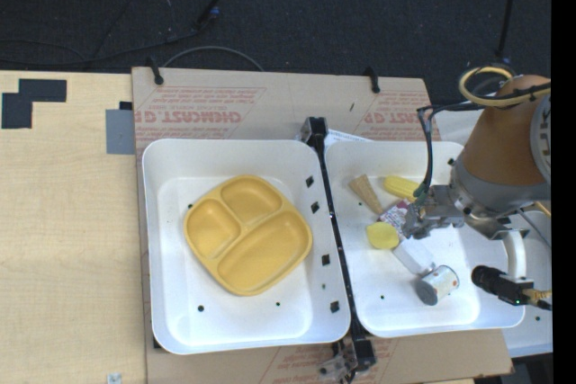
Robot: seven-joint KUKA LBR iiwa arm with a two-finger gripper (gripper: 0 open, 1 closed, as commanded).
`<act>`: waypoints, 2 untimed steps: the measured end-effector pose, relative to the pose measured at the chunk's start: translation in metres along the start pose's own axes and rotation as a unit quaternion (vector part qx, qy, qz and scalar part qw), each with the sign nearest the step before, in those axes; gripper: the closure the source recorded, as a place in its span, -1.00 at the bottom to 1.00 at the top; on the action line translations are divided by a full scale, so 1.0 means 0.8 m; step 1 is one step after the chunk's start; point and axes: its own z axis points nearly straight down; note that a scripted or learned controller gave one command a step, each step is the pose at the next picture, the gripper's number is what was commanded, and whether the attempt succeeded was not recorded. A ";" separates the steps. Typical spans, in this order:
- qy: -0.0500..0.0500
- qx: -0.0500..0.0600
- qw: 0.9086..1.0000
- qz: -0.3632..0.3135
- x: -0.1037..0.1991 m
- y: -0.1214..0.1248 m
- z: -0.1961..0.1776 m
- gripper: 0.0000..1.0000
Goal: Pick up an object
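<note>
Yellow and round, a small lemon-like toy [382, 236] is seen on the floor of the right bin [450, 319], just to the left of the gripper [416, 223]. A small packet with purple print [393, 217] is touching the gripper tip or lying just beside it; which one cannot be told. How wide the fingers are set cannot be told either, because the tip is small and blurred.

Past the fingers, a tan cone [366, 192] and a yellow corn-like piece [401, 186] are found. Below the fingers, a clear tube [410, 258] and a grey can [437, 283] are lying.

Farther left, a yellow divided plate [248, 234] is held in the left bin [171, 283]. Both bins are set on brown cardboard [270, 103].
</note>
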 end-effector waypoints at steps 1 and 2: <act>0.000 -0.001 1.000 0.000 -0.003 0.002 -0.079 1.00; 0.000 -0.001 1.000 0.000 -0.004 0.003 -0.145 1.00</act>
